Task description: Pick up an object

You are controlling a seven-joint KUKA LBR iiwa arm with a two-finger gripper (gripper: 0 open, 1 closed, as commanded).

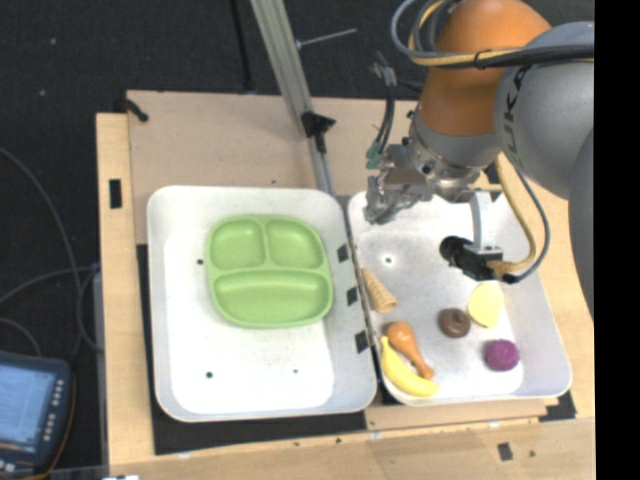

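The gripper (380, 206) is seen from above and behind, beneath the bulky wrist of the arm (560, 98). Its tip is blurred into a grey metallic mass, so it cannot be told how far it is open, and nothing can be made out in its hold. It is placed over the far left corner of the right bin (420, 233), near the wall shared with the left bin (250, 368). The far rim of the right bin is largely covered by the wrist.

Six small items are scattered in the near half of the right bin, well apart from the gripper. A ribbed tan cone (378, 290) is laid just beside the left wall. A smooth orange piece (410, 348), bulbous at one end and tapered at the other, is laid across a curved yellow banana (408, 380), which is partly covered by it and pressed to the near rim. A brown ring-shaped doughnut (455, 322) is set just beside a pale yellow rounded piece (486, 304), whose exact form is hard to read. A matte purple ball (501, 354) is placed near them.

A glossy green plate (270, 271) with three compartments is set in the left bin.
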